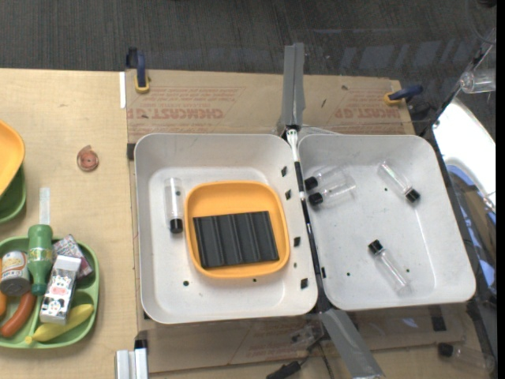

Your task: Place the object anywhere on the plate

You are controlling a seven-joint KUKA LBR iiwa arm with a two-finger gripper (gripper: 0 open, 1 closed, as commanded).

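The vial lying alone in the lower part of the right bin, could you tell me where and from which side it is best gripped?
Grip the lone vial across the middle of its clear body, coming straight down from above. It lies flat on the floor of the right bin, slanted with its black cap up-left, so the fingers should close across its narrow width. Open floor on both sides leaves room, though it may roll.

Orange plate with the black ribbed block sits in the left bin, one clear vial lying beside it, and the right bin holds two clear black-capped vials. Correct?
Not quite: the right white bin holds four clear black-capped vials, at and, as the camera view shows. The rest stands: the orange plate with the black ribbed block sits in the left white bin, one clear vial beside it.
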